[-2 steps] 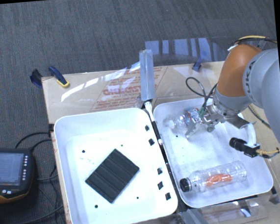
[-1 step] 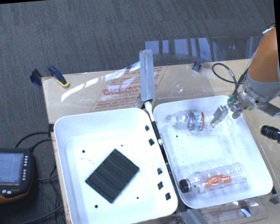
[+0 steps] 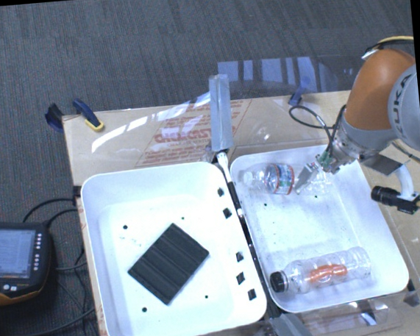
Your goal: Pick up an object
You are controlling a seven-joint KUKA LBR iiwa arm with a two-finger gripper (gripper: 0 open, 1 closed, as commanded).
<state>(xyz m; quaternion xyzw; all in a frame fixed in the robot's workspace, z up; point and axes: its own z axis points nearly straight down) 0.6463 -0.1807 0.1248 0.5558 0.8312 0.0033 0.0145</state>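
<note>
Gripper (image 3: 308, 176) sits low in the right bin (image 3: 373, 207), toward that bin's twelve o'clock edge, its tips right against a small clear bottle (image 3: 270, 178) lying at its nine o'clock. Whether the bottle is gripped, I cannot tell. A larger clear bottle (image 3: 322, 271) lies at the bin's six o'clock. A dark ridged pad (image 3: 168, 263) lies in the left bin (image 3: 100, 211).
</note>
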